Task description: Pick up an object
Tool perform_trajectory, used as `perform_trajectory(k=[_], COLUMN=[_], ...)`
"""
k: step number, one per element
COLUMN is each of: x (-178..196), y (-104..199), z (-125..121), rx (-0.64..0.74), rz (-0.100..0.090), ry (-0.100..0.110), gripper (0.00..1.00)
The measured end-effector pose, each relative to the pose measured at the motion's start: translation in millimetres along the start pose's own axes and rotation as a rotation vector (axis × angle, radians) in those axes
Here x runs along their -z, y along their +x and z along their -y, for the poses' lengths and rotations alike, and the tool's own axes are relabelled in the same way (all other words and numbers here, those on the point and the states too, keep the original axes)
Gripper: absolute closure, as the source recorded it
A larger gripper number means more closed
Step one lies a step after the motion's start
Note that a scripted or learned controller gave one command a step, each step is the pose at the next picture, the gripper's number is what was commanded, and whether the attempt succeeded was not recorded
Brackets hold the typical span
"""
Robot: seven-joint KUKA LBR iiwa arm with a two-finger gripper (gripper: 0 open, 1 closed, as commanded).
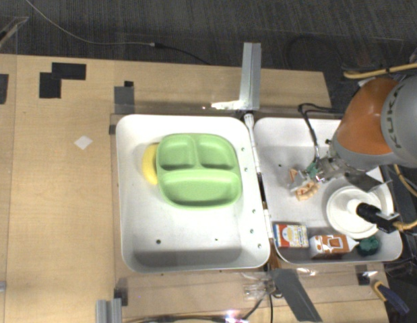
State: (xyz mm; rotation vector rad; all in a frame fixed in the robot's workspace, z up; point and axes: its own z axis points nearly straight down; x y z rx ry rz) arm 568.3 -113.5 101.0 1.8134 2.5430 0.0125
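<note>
The end effector [314, 171] is lowered into the right bin [282, 136] beside a small tan object [303, 191]; its state cannot be told.

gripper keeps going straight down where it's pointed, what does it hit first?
Most likely the small tan object lying on the floor of the right bin, just below the gripper. Depth is hard to judge from above, so it could instead land on bare floor beside it.
</note>
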Motion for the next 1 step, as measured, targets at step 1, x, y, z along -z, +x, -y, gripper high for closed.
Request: perform_trajectory(k=[1], x=[146.3], y=[78.1], z=[-44.5], rx=[0.154], rz=[-0.009], ry=[0.009], gripper=[1.0])
